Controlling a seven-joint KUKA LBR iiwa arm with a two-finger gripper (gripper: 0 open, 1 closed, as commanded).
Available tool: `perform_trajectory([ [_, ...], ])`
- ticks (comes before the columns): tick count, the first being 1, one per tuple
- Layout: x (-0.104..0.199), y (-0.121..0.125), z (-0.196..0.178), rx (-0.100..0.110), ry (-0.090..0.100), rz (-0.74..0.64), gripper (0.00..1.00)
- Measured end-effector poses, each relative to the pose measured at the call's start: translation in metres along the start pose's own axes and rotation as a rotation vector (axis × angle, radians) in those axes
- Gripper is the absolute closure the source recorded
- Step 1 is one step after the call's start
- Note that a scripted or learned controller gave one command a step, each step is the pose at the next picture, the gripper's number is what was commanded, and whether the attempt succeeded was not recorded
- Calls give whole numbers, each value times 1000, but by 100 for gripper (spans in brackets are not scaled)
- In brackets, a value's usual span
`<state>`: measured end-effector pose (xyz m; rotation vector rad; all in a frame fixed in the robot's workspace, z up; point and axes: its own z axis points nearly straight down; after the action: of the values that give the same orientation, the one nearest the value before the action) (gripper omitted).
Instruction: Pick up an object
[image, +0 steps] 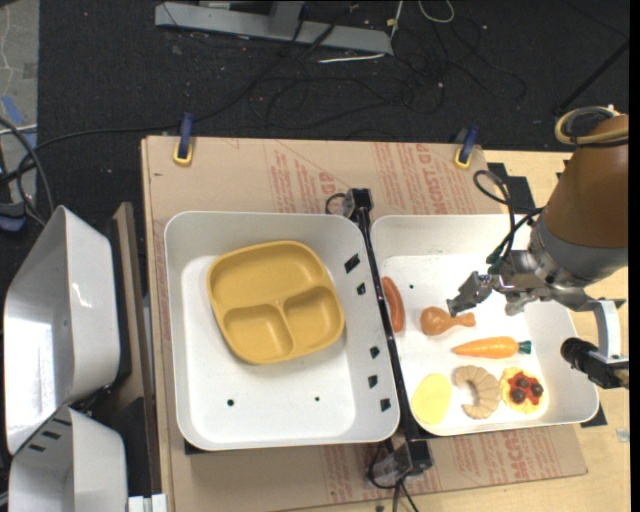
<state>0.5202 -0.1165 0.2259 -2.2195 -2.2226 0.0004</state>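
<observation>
The right bin (430, 240) holds several toy foods: a red sausage (394, 303) by its left wall, a brown chicken drumstick (444, 320), an orange carrot (487, 348), a yellow lemon-like piece (432, 398), a tan croissant (478, 390) and a small tart with berries (523, 389). My gripper (472, 294) hangs over the right bin just above and right of the drumstick, fingers apart with nothing between them. The grey arm with its orange band (592, 190) comes in from the right.
The left bin (190, 390) holds a yellow divided plate (276, 300). Both bins rest on a cardboard-covered bench (300, 170) held by clamps at the back edge. White tubs (55, 300) stand off the bench to the left.
</observation>
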Motion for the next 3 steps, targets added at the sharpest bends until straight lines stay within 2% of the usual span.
perform_trajectory([
  [1, 4, 9, 51, 5, 1, 2, 0],
  [2, 11, -1, 103, 6, 1, 3, 0],
  [3, 11, 1, 134, -2, 0, 3, 0],
])
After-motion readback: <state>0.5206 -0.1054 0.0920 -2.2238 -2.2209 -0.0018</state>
